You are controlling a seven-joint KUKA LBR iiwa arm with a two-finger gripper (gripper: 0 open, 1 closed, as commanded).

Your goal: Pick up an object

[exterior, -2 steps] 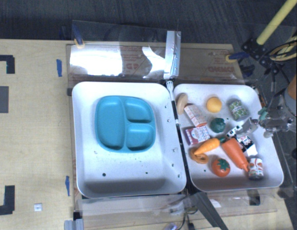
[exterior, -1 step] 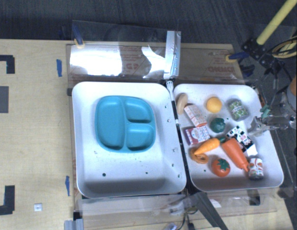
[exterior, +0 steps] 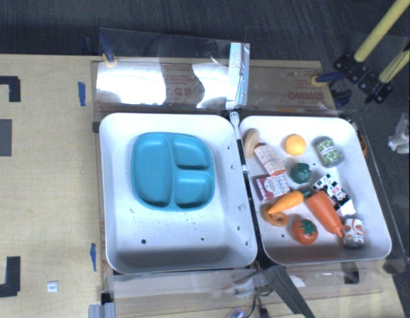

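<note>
White plastic formed both bins. The left bin [exterior: 118,244], centre frame, held a blue divided tray [exterior: 172,170]. The right bin [exterior: 373,244] held small toy foods: an orange ball [exterior: 295,144], two carrots [exterior: 324,212], a tomato [exterior: 305,230], a green can [exterior: 329,151]. The gripper's state could not be told. The larger carrot, lower right, looked light, rigid and smooth; grasping across its mid-body seemed advisable.

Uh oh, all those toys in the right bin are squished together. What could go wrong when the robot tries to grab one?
1. The big carrot, small carrot and tomato touch or nearly touch, so the fingers might snag two at once or shove a neighbor aside.
2. The round orange ball could roll away if nudged.
3. The small can sits near the right bin wall, leaving little finger room.
</note>
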